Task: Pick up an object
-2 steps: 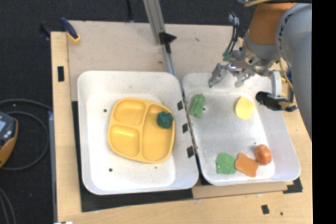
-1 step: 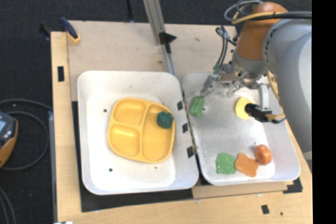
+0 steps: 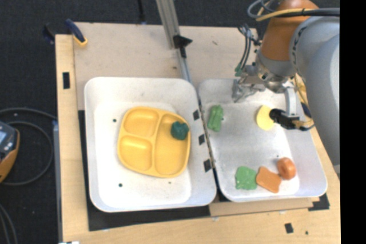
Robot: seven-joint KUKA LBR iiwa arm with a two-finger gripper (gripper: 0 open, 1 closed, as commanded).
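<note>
In the left white bin (image 3: 103,191) a yellow divided plastic tray (image 3: 150,141) carries a small dark green lump (image 3: 179,130) in its right compartment. In the right white bin (image 3: 229,191) lie a light green oblong piece (image 3: 215,118) by the left wall, a flat green piece (image 3: 246,178), an orange wedge (image 3: 268,179), a small orange block (image 3: 286,168) and a yellow disc (image 3: 265,118). The hand (image 3: 245,90) hovers over that bin's far edge, apart from all of them, its fingers too blurred to tell whether spread or closed; the oblong piece looks light and firm, best pinched across its narrow width.

A yellow divided tray (image 3: 153,141) carries a dark green lump (image 3: 179,130) in the white left bin (image 3: 103,180), while the white right bin (image 3: 311,171) shows light green pieces (image 3: 215,118), a yellow disc (image 3: 264,118) and orange shapes (image 3: 269,179).
</note>
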